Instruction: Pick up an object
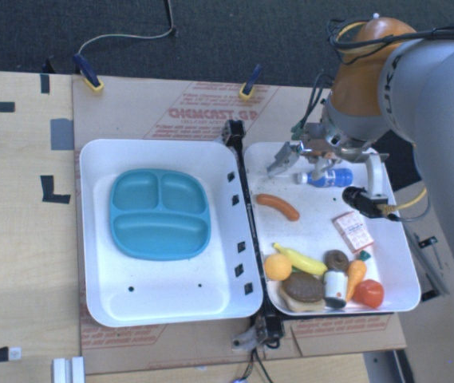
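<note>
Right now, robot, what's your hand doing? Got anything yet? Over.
End effector open, over right bin's far end, nothing between fingers. Blue bottle lying just beside it. Toy hot dog nearby, apart. Food pile at near edge.

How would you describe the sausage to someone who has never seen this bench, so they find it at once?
Look in the right bin, near the divider between the two bins. The sausage lies alone on bare white floor, above the heap of toy food. It is the only long orange-brown piece that touches nothing else.
</note>
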You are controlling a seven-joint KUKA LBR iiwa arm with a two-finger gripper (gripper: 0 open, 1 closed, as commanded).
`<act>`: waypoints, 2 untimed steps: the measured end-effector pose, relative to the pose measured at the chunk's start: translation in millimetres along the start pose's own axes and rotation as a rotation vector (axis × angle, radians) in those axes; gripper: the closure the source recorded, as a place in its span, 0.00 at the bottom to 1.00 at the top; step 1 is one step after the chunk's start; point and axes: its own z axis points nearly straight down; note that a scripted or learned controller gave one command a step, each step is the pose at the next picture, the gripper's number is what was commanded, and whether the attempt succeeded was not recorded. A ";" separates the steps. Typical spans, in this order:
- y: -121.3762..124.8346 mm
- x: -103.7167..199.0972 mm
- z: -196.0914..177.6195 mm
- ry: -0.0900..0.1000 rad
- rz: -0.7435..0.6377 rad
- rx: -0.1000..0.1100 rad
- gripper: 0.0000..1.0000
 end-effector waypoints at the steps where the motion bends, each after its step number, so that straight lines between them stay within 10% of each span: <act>1: -7.4 4.3 4.9 -0.001 0.002 0.001 0.00; 2: 20.0 -20.5 21.8 -0.001 0.002 0.001 0.00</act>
